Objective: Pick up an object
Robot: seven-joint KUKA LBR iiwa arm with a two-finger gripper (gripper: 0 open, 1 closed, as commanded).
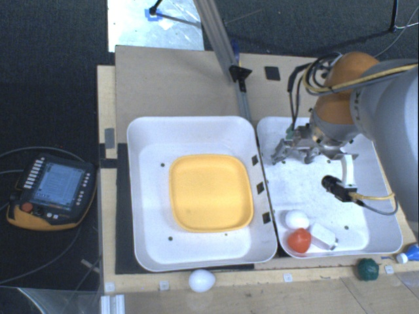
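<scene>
Red ball (300,241) lies in the right bin's near corner, well apart from the tool (288,150); its grip state unclear.

floor (52,57): dark carpet | bench (177,77): tan board | pale floor patch (154,15) at top, blue tape on it | handheld control pad (51,193) lying left on the carpet, cabled

Grey arm (386,103) with orange band (347,84), black cables, metallic end effector (288,150).
</scene>
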